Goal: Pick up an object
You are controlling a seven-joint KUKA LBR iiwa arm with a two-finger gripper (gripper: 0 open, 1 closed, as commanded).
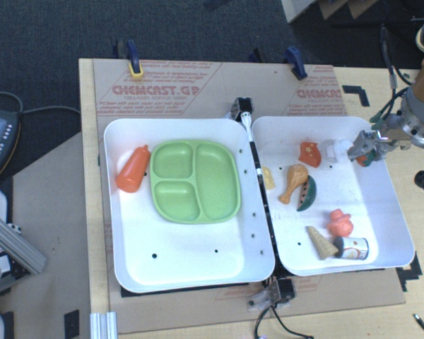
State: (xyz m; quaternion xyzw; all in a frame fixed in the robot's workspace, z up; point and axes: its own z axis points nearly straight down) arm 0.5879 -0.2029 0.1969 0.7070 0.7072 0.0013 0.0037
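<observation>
So far, nothing looks lifted. Nearest you in the right white bin [399, 240] lie a small white can [353, 248], a tan cone [322, 241] and a pink toy [340, 223]. Farther back sit a green wedge [307, 193], a brown drumstick [294, 181] and a red piece [310, 154]. At the far right rim hangs the end effector [365, 152]; you cannot tell its state, and a reddish-green bit shows there, too blurred to judge. The grasp remains to be confirmed.
</observation>
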